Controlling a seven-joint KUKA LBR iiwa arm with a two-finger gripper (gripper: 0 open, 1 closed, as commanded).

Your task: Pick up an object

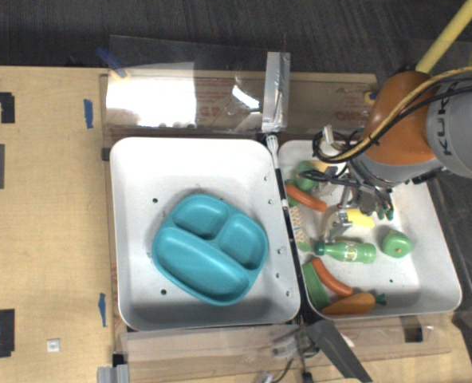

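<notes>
Gripper (341, 222) is low inside the right bin (439, 274), wrist and cabling above it blocking most of the tooling; can't tell its state, and nothing is visibly held. Nearest candidate is the green bottle (348, 251), lying on its side just below the tip, close enough that I can't tell if they touch. A yellow piece (362, 220) sits right beside the tip on its right, a green round fruit (395, 243) a little further right. Orange carrot-like piece (306, 198) is to the upper left, another orange piece (332, 278) below the bottle, a carrot (352, 302) beyond that against the near wall. Risks, my read: the pile is tight, so a close here could catch two items or pinch an edge; the bottle is round and on its side, so it's likely to roll or squirt out. Bin wall is near on the left, limiting approach. The left bin (132, 174) with the teal tray (210, 248) is well away, no concern.
</notes>
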